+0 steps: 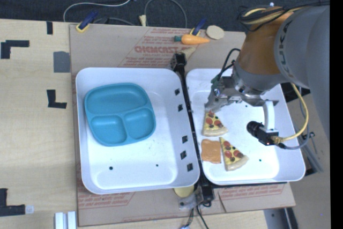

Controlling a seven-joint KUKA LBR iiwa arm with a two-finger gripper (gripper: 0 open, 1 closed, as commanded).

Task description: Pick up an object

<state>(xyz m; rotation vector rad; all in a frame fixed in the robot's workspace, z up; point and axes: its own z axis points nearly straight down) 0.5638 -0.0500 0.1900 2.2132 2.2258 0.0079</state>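
In the right bin [278, 171] lie two toy pizza slices and a toast-coloured square. One pizza slice [213, 124] lies near the bin's left side, the other pizza slice [232, 154] sits lower down, and the brown square [210, 151] rests between them by the divider. My gripper [213, 106] hangs just above the top edge of the upper slice, its fingertips pointing down at it. The grey arm with its orange band covers the bin's upper right.
The left bin [96, 169] holds a blue divided plate [120, 113]. A toy carrot [193, 39] and a beige disc [215, 32] lie on the cardboard behind the bins. Cables loop at the back. A black fitting [261, 133] on the arm hangs over the right bin.
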